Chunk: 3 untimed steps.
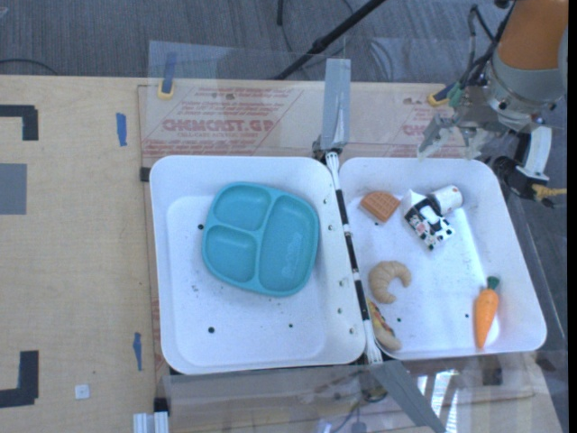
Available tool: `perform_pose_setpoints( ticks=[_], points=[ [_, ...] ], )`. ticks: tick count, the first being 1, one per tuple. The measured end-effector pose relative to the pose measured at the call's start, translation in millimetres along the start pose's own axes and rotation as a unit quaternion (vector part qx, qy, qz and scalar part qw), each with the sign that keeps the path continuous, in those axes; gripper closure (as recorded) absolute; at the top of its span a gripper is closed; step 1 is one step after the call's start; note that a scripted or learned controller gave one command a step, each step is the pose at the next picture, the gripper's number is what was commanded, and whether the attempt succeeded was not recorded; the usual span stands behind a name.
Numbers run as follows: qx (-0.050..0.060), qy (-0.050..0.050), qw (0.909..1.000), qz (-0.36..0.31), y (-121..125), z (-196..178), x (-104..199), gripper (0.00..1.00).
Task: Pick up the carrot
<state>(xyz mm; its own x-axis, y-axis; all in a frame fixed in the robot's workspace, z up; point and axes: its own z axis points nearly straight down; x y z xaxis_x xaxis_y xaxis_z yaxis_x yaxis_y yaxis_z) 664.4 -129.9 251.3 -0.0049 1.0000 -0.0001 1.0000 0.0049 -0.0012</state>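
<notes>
The orange carrot (486, 316) with a green top lies in the right bin (523, 242), near its front right corner, tip pointing toward the front edge. My gripper (448, 139) hangs over the far rim of that bin, well behind the carrot and to its left. Its two fingers (430, 140) stand apart with nothing between them. The orange-banded arm rises above it at the top right.
The right bin also holds a brown waffle piece (380, 206), a black-and-white toy (431, 219), a croissant (389, 280) and a small food item (384, 328) by the divider. A teal divided plate (261, 239) sits in the left bin (171, 269).
</notes>
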Motion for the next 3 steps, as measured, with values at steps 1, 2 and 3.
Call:
perform_pose_setpoints(
  ticks=[1,2,3],
  points=[
    [0.0,0.0,1.0,-0.009,-38.3,98.4,-70.9,0.0],
    [0.0,0.0,0.9993,-0.037,-110.3,115.2,-94.1,0.0],
    [-0.009,0.001,0.9937,-0.112,-167.3,160.6,-88.4,0.0]
  ],
)
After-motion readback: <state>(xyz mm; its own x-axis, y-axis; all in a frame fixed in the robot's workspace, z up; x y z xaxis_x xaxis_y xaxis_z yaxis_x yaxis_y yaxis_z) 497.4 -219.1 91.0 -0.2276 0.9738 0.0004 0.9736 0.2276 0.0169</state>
